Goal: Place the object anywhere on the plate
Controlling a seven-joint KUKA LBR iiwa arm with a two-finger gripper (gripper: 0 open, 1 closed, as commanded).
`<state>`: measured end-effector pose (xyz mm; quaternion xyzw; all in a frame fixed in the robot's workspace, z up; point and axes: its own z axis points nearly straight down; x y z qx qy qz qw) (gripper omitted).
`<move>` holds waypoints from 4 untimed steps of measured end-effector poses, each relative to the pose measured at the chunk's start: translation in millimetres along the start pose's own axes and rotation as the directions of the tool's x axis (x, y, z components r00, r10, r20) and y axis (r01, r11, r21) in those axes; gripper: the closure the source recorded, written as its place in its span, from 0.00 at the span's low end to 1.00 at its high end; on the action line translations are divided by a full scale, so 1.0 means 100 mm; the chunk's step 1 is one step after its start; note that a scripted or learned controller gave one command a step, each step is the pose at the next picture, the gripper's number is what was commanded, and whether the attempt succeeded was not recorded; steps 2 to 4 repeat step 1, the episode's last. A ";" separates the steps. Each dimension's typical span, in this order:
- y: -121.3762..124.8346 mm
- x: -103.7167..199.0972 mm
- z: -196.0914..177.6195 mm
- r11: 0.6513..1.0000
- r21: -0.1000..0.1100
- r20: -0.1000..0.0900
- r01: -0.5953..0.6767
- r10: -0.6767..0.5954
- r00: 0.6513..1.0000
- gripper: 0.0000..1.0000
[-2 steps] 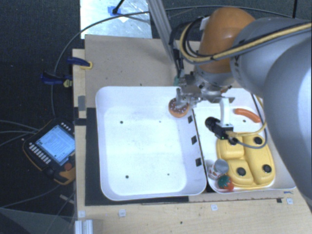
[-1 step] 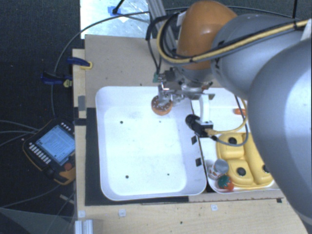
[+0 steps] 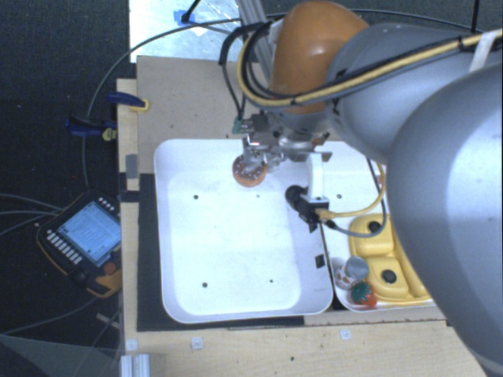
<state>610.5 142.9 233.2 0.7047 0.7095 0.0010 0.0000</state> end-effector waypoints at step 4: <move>0.00 0.00 0.00 1.000 0.000 0.000 -0.001 0.001 1.000 0.00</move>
